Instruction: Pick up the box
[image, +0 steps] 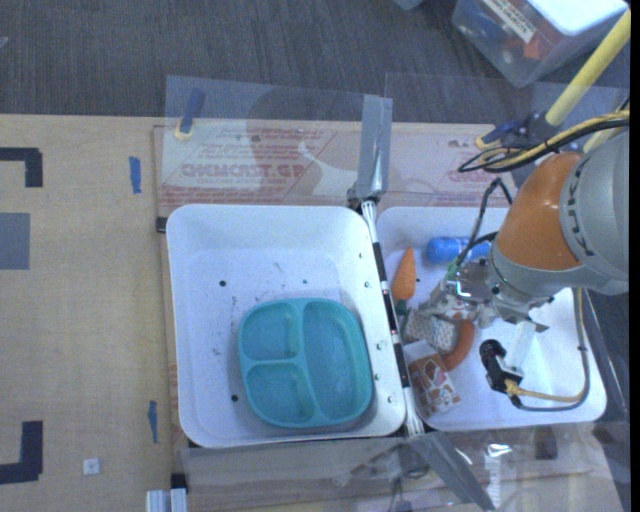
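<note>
The box (435, 384) lies in the right bin (565, 395), in the corner nearest the camera and next to the wall it shares with the other bin. It is a small pale carton with reddish-brown print, lying flat and turned at a slant to the bin's walls. Nothing grips it.

Just beyond it lies an orange-red, sausage-shaped thing (461, 346), its lower end close to the box's top corner. Beside that is a grey speckled thing (432, 326), too blurred to name. Farther back, a toy carrot (404, 274) lies along the shared wall with its tip pointing away from the camera. A blue item (443, 248) rests near the bin's far wall.

The hand (463, 304) hangs over the middle of this bin, above the speckled thing and the sausage shape, and apart from the box. The wrist hides its working end, so I cannot tell whether the hand is apart or together. The grey arm (600, 215), with its orange band (535, 225), reaches in from the right.

In the left bin (200, 228), a teal plate (303, 362) with three compartments sits toward the near right corner. Both bins stand on a pale wooden worktop (80, 300), which carries bits of blue tape (135, 175) and black corner marks (28, 165).
</note>
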